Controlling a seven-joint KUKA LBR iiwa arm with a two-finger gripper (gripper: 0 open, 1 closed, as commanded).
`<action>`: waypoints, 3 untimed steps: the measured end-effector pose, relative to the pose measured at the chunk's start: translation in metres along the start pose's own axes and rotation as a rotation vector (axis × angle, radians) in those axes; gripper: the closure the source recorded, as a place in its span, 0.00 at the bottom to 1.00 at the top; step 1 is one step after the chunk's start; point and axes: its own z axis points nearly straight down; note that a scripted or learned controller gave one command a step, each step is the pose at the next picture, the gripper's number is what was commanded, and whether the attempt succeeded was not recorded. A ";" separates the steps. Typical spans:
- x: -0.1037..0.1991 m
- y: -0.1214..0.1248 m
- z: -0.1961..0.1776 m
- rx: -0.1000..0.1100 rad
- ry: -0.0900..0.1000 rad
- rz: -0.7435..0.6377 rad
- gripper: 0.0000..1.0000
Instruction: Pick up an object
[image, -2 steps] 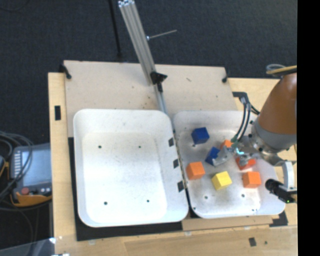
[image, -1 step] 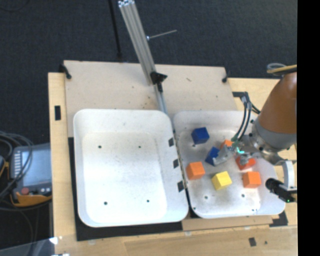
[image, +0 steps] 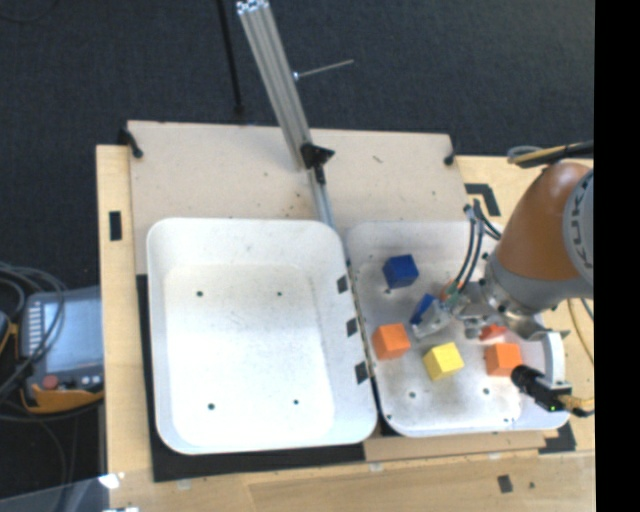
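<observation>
The right bin (image: 420, 410) holds several small blocks. A blue cube (image: 400, 270) lies toward its back, an orange cube (image: 392, 340) near its left wall, a yellow cube (image: 443, 361) in front of the middle, and another orange cube (image: 503, 358) at the right. My gripper (image: 432, 318) hangs low over the middle of this bin, between the blue cube and the yellow cube, just right of the left orange cube. A small blue piece (image: 424, 306) shows at its tip.
The left bin (image: 190, 250) stands beside the right one, their walls touching in the middle. A slanted aluminium rail (image: 285, 95) rises behind the bins. A screen device (image: 60, 345) with cables sits off the bench at the left.
</observation>
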 end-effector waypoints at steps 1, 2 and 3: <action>-0.002 0.001 0.050 -0.009 -0.003 -0.001 0.00; -0.002 0.002 0.038 -0.010 0.000 0.005 1.00; -0.006 0.007 -0.006 -0.009 -0.001 -0.004 1.00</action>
